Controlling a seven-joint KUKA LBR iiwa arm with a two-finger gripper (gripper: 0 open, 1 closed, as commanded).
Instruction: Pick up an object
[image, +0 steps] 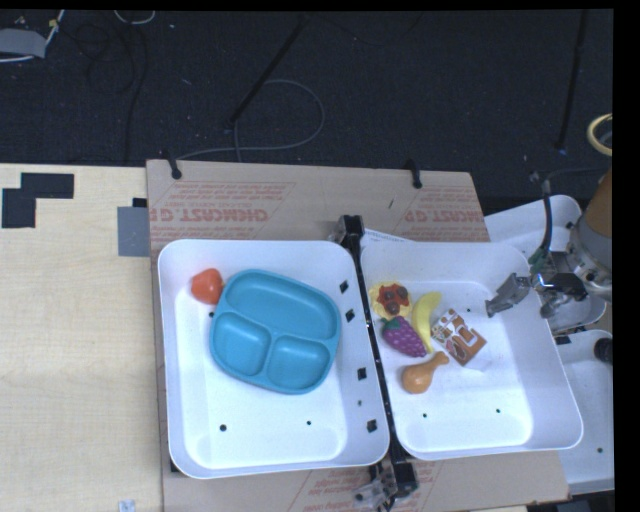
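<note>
The right bin (520, 420) holds a cluster of toy food on its left side: a yellow and red piece (390, 297), a banana (427, 312), purple grapes (403, 337), a brown and white packet (458, 336) and an orange-brown drumstick (424, 374). My gripper (527, 298) hovers over the bin's right side near its upper edge, to the right of the packet and apart from it. Its fingers stand open with nothing between them.
The left bin (250, 440) holds a blue divided plate (275, 330) and a red tomato (207, 286) at its upper left corner. A black divider (368, 350) runs between the bins. White hardware (590, 380) sits just right of the right bin.
</note>
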